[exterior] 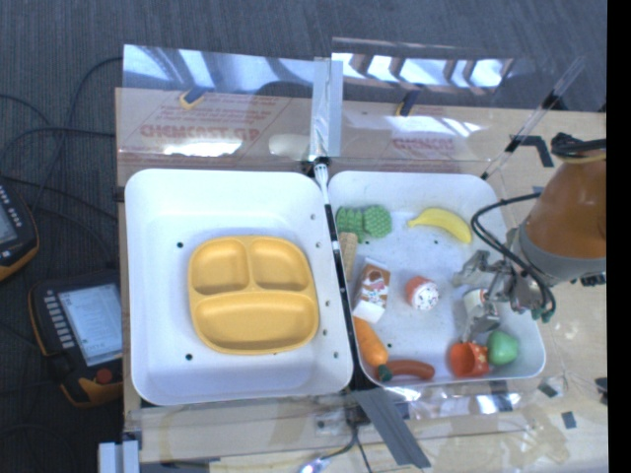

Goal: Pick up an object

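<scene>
You see the gripper [483,313] hanging low in the right bin [446,187], just above the red tomato [468,359] and green fruit [503,347], likely lining up a grasp there. Nothing sits between its parts; their spread is unreadable.

The scene is brightly and evenly lit from overhead. The two white bins, the left bin [158,264] and the right bin [444,190], come close to washing out, with only soft, faint shadows along their inner walls. Strong glare falls on the clear panels [325,77] at the far side, where bluish-white patches mirror the ceiling lights. The yellow tray [254,294] casts a thin, pale shadow on its near edge. Focus is moderate: small items on the right look slightly soft, and the dark carpet [59,28] shows grain and a fine weave.
</scene>
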Robot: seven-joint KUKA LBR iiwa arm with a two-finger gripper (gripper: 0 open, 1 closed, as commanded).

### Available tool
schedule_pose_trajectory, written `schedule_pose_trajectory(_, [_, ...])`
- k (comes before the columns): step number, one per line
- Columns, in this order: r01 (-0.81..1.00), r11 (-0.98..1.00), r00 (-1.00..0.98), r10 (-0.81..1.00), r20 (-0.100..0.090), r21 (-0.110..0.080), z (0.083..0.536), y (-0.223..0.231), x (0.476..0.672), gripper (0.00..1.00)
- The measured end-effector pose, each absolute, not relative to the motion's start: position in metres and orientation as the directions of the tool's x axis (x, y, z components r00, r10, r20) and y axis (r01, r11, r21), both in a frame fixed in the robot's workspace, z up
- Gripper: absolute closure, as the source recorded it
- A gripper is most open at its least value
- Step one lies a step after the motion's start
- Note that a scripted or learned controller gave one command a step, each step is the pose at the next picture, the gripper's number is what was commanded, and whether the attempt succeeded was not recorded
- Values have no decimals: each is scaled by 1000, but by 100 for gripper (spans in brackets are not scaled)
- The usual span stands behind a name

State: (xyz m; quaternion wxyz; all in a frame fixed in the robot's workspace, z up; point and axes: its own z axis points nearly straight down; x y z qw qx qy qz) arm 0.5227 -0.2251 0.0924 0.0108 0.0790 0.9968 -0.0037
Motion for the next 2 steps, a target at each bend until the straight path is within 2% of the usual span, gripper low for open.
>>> schedule_pose_trajectory(1, [127,992,-992,127,-17,-2,91,-178,589,0])
schedule_pose_trajectory(2, [14,1000,-1000,14,-14,-6,91,-225,543,0])
